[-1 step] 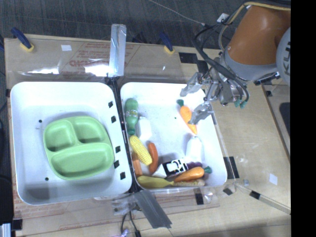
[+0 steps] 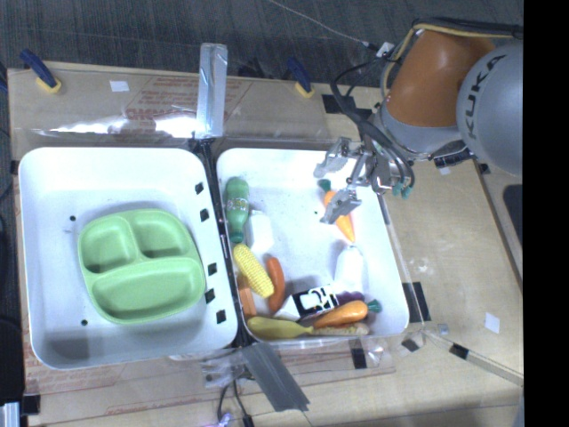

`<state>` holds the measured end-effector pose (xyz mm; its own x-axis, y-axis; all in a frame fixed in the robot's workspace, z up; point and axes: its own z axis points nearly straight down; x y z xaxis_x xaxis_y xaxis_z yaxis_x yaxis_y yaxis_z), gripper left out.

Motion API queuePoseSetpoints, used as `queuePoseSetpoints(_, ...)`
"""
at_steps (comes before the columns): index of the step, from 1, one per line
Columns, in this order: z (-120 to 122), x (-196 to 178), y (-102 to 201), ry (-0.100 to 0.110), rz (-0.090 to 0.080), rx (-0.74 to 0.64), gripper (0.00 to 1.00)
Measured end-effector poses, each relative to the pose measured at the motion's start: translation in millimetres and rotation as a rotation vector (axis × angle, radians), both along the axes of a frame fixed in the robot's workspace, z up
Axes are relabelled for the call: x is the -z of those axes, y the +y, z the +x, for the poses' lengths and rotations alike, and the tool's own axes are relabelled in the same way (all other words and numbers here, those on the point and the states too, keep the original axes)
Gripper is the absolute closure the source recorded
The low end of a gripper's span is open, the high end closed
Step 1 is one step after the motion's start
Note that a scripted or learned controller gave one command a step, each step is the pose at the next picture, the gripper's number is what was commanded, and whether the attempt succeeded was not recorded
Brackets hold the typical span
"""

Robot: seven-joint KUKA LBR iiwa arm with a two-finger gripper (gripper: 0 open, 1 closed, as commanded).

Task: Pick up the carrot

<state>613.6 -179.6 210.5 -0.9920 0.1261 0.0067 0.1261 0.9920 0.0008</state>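
The claw (image 2: 342, 194) hangs over the upper right part of the right bin (image 2: 293, 160), close to that bin's right wall, and the carrot (image 2: 342, 214) sits right under it, its orange body slanting down toward the wall with the greenish stub up near the metal fingers. The top of the carrot looks caught between the fingertips, so I read this as clenched on the carrot, though the tangle of metal and cable makes the contact hard to see cleanly. I cannot tell if the carrot's lower tip touches the bin floor or is clear of it. That puts us, by my reading, at the grasp-and-lift step: the hold appears made, the raise not yet proven. The next move calls for a straight rise away from the wall, slow enough that a hold so near the carrot's end does not let it swing or slip. Moving outward, a white bottle (image 2: 349, 265) lies just below the carrot, and along the bin's lower edge sit an orange pepper (image 2: 342, 313) and a banana (image 2: 277, 327); a corn cob (image 2: 252, 269) and a green bottle (image 2: 236, 205) line the left wall. The left bin (image 2: 53, 176) carries a green divided plate (image 2: 142, 265)
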Motion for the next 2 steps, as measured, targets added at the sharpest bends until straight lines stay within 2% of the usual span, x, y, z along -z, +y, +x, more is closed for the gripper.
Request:
queuePoseSetpoints(1, 33.9, 120.6, -4.6, -0.004, -0.001, 0.004, 0.0)
queuePoseSetpoints(2, 37.0, 106.7, -2.8, -0.012, -0.003, -0.005, 1.0)
